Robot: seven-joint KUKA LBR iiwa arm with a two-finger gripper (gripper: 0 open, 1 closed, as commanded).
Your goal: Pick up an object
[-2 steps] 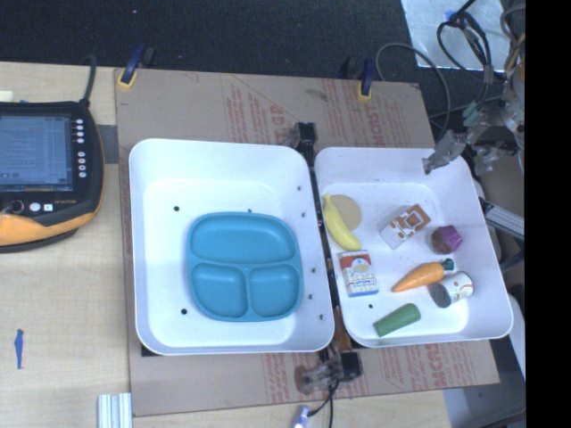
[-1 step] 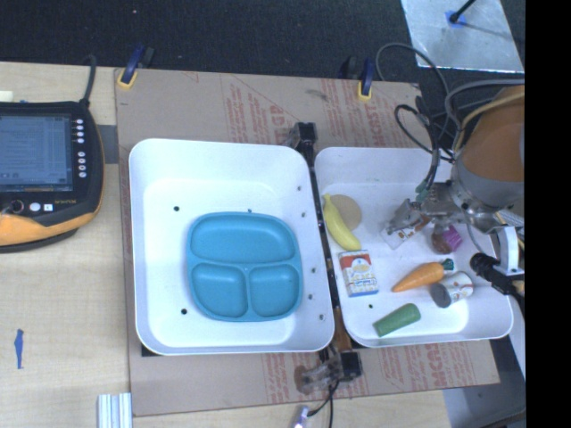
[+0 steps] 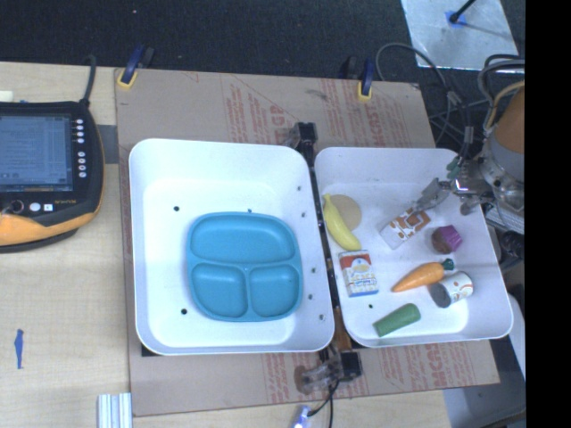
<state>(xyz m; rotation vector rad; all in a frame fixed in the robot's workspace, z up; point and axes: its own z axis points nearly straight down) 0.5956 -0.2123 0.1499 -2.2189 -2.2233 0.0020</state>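
- table (image 3: 62,310): 1, light wood, brown board under the bins
- white bins: 2, side by side; left bin (image 3: 156,239), right bin (image 3: 375,168)
- blue divided plate (image 3: 243,266): 1, three compartments, lies in left bin
- teach pendant (image 3: 45,172): 1, on table left of bins, screen lit
- arm (image 3: 504,150): 1, in from right, over right bin's upper right corner
- pincer (image 3: 439,193): 1, low over right bin just above the small carton; whether it is wide or narrow, can't tell
- right bin objects, 8 total, 1 each:
- banana (image 3: 340,223), on tan disc (image 3: 350,209)
- carrot (image 3: 421,276)
- green cylinder (image 3: 396,320)
- red-white box (image 3: 358,273)
- small carton (image 3: 405,226)
- white cup (image 3: 453,288), on its side
- purple piece (image 3: 446,237)
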